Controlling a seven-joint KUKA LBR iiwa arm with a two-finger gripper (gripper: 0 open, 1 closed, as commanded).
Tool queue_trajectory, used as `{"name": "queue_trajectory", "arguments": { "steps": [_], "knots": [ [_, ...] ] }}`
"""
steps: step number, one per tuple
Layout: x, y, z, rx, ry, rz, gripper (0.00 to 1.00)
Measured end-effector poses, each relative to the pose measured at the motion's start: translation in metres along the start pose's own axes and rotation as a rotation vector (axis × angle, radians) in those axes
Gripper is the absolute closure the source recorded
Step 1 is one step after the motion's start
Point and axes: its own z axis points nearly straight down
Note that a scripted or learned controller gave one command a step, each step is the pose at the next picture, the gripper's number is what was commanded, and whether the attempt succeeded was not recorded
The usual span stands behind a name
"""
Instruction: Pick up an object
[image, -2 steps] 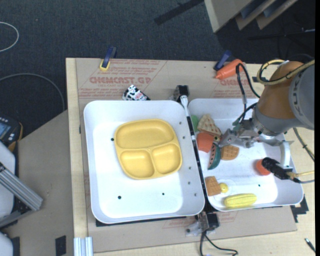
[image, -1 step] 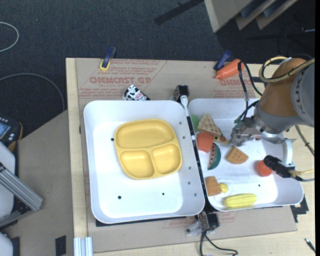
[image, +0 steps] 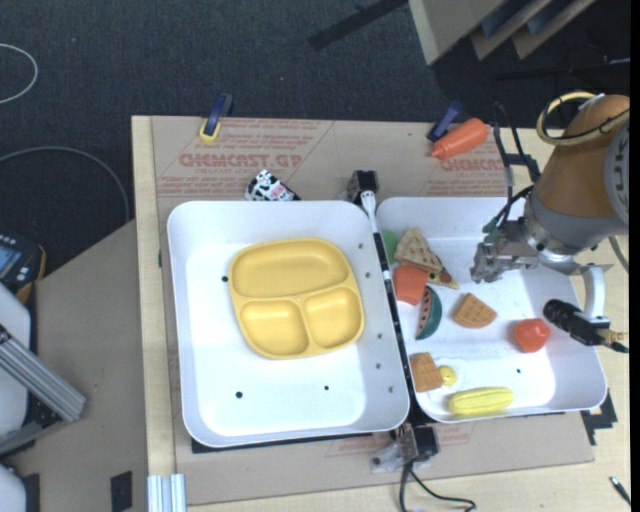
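Right bin (image: 585, 375), pincer (image: 490, 262) seemingly near far rim.

The arm (image: 590, 170) is cut off by the right edge, its gripper (image: 490, 262) fingertips too small to tell

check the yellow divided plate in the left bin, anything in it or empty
Empty. All three compartments of the yellow plate show bare yellow. The toy food lies in the right bin instead.

Red print "CHEMCAST GP" on brown board (image: 240, 150) behind left bin; fainter repeat at right unreadable.
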Motion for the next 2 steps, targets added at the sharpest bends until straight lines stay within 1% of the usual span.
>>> {"name": "queue_trajectory", "arguments": {
  "steps": [1,2],
  "knots": [
    [-0.006,-0.006,-0.058,-0.002,-0.001,0.001,1.0],
    [-0.006,-0.005,-0.087,0.0,0.0,-0.001,1.0]
  ]
}}
